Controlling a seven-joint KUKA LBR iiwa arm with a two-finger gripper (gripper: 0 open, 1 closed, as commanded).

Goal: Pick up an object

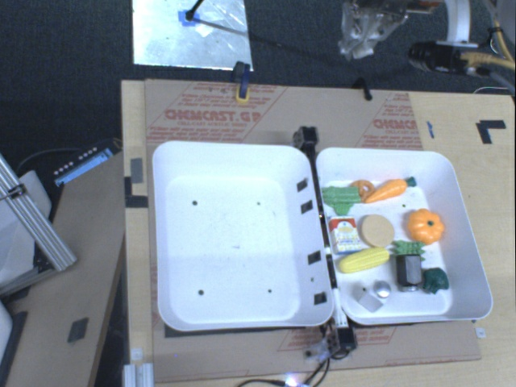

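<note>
Entry, single frame. Bins: two, shallow and white, side by side on the table (201, 107); the left bin (234, 232) held nothing, the right bin (463, 240) held every candidate for the pick, so any grasp had, by my judgement, to be made at the frame's right. Contents of the right bin, counted: one carrot (389, 189) at the upper middle, lying aslant; one green leafy vegetable (340, 197) to its left, by the divider; one pumpkin (425, 226) toward the right wall; one round tan disc (376, 231) at the centre; one small red-and-white carton (345, 235) touching the disc's left side; one corn cob (364, 260) just below both; one dark block (409, 271) to the right of the cob; one broccoli piece (436, 280) beside that block; one small grey metallic piece (374, 295) at the lower edge. Items lay crowded, several touching, probably tipped in loose. End effector (360, 37): one, at upper right of frame, above the floor beyond the table, well apart from the bins and carrying nothing; whether clenched or released could not be told.
</note>
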